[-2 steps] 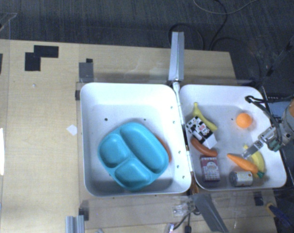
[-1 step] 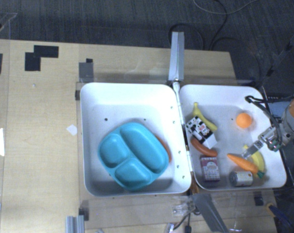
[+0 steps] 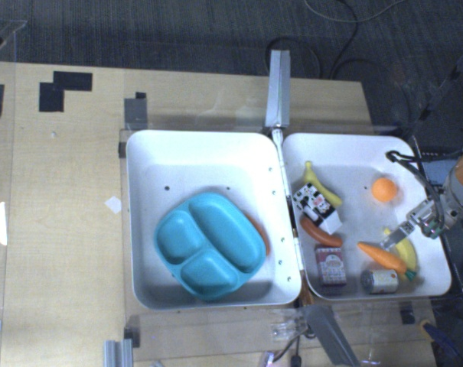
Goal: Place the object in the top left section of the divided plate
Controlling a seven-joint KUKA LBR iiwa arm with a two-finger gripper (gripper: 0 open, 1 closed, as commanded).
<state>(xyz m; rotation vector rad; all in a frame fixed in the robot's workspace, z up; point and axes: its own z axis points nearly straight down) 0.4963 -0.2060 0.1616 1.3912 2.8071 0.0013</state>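
I am at the picking stage: nothing sits in the blue divided plate (image 3: 210,244) yet, which lies in the left bin (image 3: 147,205), tilted so that its long section runs along the 1 o'clock side and its two smaller sections face 8 o'clock. The gripper (image 3: 399,234) hangs at the 4 o'clock corner of the right bin (image 3: 346,151), its tips just above the carrot (image 3: 382,257) and the yellow banana (image 3: 406,254) behind it. I cannot tell whether the pincer is spread or closed; at this slant its tips merge with the fruit beneath, and I see nothing clearly clamped between them.

Which item counts as the object is my guess: the carrot or that banana, since both lie under the tips. Elsewhere in that bin, an orange (image 3: 384,189) rests at 1 o'clock, a second banana (image 3: 320,184) at 10 o'clock, a patterned box (image 3: 316,206) and a sausage (image 3: 320,234) towards 8 o'clock, and a small carton (image 3: 332,266) and a can (image 3: 379,280) at 6 o'clock.

Next, I judge, comes a firm close on one item alone, a straight lift clear of the divider wall, then a carry towards 9 o'clock to the plate's upper-left section. The crowding of carrot, banana and can is the risk.
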